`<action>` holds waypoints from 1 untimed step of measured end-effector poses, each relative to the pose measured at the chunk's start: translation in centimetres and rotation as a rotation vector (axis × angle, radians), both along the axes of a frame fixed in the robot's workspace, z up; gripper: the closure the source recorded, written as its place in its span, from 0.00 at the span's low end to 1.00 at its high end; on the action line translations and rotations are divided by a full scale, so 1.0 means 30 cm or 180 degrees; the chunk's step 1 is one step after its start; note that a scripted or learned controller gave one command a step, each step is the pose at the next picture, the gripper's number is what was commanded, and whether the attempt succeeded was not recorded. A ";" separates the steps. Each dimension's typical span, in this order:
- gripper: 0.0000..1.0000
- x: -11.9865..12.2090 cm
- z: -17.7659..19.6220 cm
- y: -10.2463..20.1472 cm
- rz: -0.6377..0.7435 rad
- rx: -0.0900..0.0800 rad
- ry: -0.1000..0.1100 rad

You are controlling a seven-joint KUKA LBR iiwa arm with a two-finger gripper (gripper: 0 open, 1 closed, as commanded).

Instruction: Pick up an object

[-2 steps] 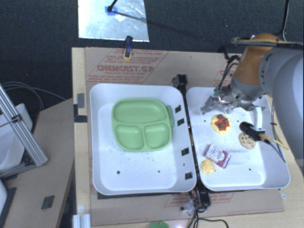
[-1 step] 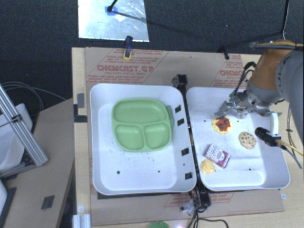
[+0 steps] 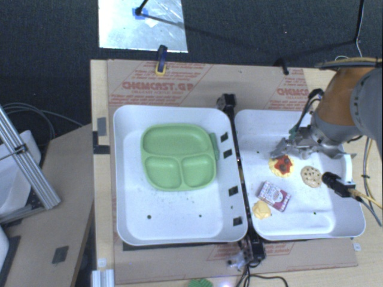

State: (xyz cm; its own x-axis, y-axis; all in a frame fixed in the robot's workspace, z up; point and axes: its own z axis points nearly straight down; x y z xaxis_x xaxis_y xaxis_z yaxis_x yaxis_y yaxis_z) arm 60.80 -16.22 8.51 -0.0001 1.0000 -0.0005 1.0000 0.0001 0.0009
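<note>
The two shallow white plastic bins sit side by side on the bench so the arm can reach either. The left bin (image 3: pixel 128 214) holds a pale green moulded tray (image 3: pixel 178 156) with three compartments, lying flat near the bin's upper middle, well apart from the arm. The right bin (image 3: pixel 341 223) holds the small things worth picking, grouped in its middle: a red-and-white printed sachet (image 3: pixel 274 195) lying flat, a round tan cookie with dark chips (image 3: pixel 310 176) to its upper right, a yellow piece with a red patch (image 3: pixel 282 166) just left of the cookie, and a small pale yellow lump (image 3: pixel 261 209) touching or just beside the sachet's lower left corner.

The grey arm with its orange band (image 3: pixel 341 97) comes in from the right and bends down over the right bin, wrist tilted toward the bin's centre. Its two-finger gripper (image 3: pixel 284 152) sits low, just above or touching the yellow-and-red piece, which looks like the chosen target. How the fingers stand I cannot tell; nothing is plainly seen between them, so I judge no grasp is yet made.
</note>
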 end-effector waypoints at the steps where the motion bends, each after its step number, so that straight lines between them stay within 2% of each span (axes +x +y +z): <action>1: 0.00 0.049 0.002 -0.157 -0.0005 -0.0008 -0.0013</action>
